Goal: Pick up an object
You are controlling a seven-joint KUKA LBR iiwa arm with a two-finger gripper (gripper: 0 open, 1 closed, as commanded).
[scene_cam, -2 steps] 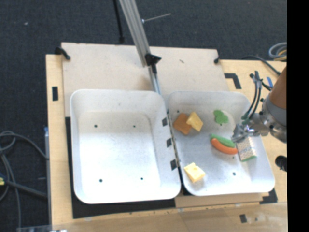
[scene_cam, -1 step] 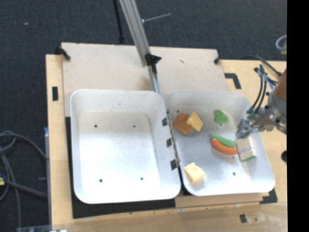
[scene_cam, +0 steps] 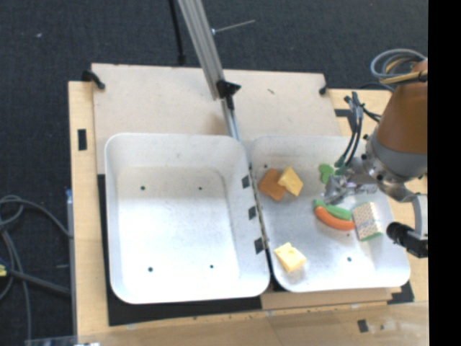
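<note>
The right bin (scene_cam: 317,280) holds a brown block (scene_cam: 271,185) touching a yellow wedge (scene_cam: 292,181) near its left wall. A second yellow block (scene_cam: 290,257) lies near the front. An orange carrot with green ends (scene_cam: 333,217) and a speckled white sponge with a green edge (scene_cam: 366,220) lie at the right. A small green piece (scene_cam: 326,171) sits behind the carrot. My gripper (scene_cam: 340,191) hangs low just above the carrot's far side, under the orange-banded arm (scene_cam: 405,125).
The left bin (scene_cam: 115,215) stands beside the right one, with a black divider between them. A slanted metal pole (scene_cam: 202,38) rises from the back of the bench. Cables loop at the arm's upper right and on the floor at left.
</note>
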